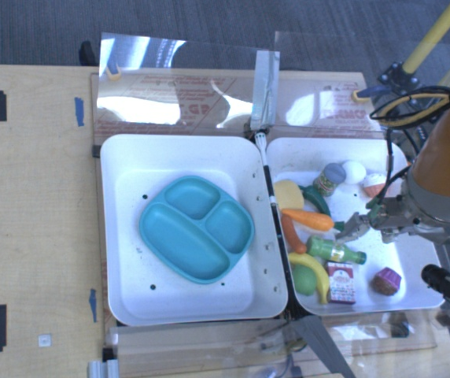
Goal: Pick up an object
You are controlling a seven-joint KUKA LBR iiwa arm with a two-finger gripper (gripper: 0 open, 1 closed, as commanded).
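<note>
Two white bins side by side on the bench. Left bin (123, 235): a blue divided plate (197, 228) lying flat near its middle.

Right bin (414, 290): a clutter of small toy items toward its left side. An orange carrot (310, 220) lies across the top of the pile; below it a green bottle (335, 251) on its side; a yellow-green banana (307, 274) near the front; a small red box (341, 282) just beside it. A purple item (387, 280) sits apart to the right. A white egg (354, 171) and a small grey-capped jar (329, 179) near the back.

Arm enters from the right. Gripper (356, 225) hangs low over the pile, between carrot tip and bottle. Whether it is open or closed cannot be told; nothing is visibly clamped in it.
</note>
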